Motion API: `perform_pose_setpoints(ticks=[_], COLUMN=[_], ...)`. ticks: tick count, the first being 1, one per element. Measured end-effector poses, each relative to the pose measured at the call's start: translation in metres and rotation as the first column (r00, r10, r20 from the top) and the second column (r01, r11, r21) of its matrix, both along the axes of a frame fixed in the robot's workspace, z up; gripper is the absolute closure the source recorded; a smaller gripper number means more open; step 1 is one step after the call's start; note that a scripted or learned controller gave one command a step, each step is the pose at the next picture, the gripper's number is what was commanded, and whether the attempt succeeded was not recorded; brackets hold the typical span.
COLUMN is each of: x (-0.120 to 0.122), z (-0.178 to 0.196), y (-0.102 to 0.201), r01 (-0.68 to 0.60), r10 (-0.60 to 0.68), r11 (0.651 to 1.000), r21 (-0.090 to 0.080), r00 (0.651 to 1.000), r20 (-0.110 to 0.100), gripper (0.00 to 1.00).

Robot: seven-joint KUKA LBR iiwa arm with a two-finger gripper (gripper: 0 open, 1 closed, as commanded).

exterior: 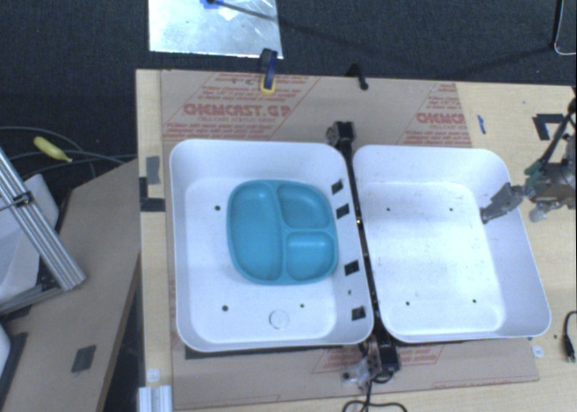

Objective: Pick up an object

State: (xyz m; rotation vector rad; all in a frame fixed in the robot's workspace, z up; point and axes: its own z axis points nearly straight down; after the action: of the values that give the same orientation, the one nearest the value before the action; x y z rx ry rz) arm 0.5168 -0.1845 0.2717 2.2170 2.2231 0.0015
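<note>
Seen from above at a slant: a bench [297, 99] covered in printed cardboard, bearing two shallow white bins side by side.

In the left bin [194, 167], near its middle, a blue divided plate [281, 232], lying flat and upright, with three compartments: one long at the left, two smaller at the right. Just below the plate on the bin floor, a small round white disc [279, 318], hard to make out against the white. Along the seam between the bins, a row of small black clips [343, 212].

In the right bin [433, 275], bare white floor with faint specks.

At the right edge of that bin, over its rim, the gripper [498, 206] reaching in from the right, well apart from the plate. Visible as a grey tip only, partly cut off and blurred; whether spread or closed, impossible to tell. Nothing seen held.

Judged from its look: plate probably moulded plastic, light, stiff, smooth and likely slippery, not fragile. Lying flat, so little to grasp from above except the raised outer rim or a divider ridge between compartments; best hold likely across the rim at one edge, pinched inside and outside. Risk of sliding on the smooth bin floor instead of lifting.
</note>
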Motion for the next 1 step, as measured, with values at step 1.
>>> perform_pose_setpoints(ticks=[1], x=[-0.0235], z=[0.0479], y=[0.0925], r01=[-0.01], r10=[0.01], r11=[1.0], r21=[0.003], r00=[1.0], r20=[0.005], gripper=[0.0])
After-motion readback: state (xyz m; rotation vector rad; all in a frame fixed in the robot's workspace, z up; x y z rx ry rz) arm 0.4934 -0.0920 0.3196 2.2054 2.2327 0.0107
